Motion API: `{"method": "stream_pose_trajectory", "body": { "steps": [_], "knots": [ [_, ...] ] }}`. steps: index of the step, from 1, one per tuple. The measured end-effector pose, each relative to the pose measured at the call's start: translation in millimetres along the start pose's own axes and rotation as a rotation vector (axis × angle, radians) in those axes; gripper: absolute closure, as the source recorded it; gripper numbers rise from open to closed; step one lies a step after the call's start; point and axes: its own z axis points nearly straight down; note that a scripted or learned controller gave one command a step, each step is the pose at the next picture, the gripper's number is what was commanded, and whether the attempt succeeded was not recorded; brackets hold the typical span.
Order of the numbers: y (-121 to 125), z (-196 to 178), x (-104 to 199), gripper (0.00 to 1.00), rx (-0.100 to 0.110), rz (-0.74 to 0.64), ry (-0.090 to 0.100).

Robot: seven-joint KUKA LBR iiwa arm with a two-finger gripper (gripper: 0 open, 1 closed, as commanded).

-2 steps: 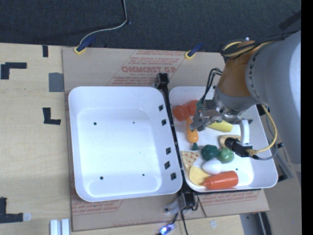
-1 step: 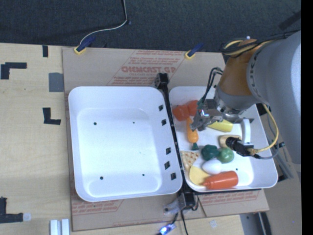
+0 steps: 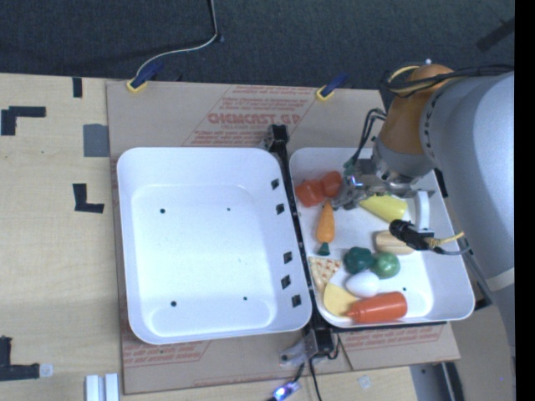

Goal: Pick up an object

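Banana (image 3: 384, 206) half under pincer (image 3: 349, 185)

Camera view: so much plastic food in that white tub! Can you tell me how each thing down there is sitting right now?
Left bin: flat on the bench.
Right bin: holds all the toy food.
End effector: low in the right bin, by the tomato.
Tomato: against the bin's left wall.
Carrot: lying, tip towards the end effector.
Banana: lying beside the end effector.
White egg: on its side.
Red sausage: lying flat along the near wall.
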Motion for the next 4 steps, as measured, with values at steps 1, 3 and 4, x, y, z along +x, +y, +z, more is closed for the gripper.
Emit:
{"method": "stream_pose_trajectory", "body": {
  "steps": [1, 3, 4],
  "knots": [
    [-0.2, -3.1, 2.0, 0.0, -0.003, -0.002, -0.001],
    [22.3, 0.2, 23.1, 0.0, 0.041, -0.011, -0.003],
    [22.1, 2.2, 1.1, 0.0, 0.048, -0.012, 0.019]
  ]
}}
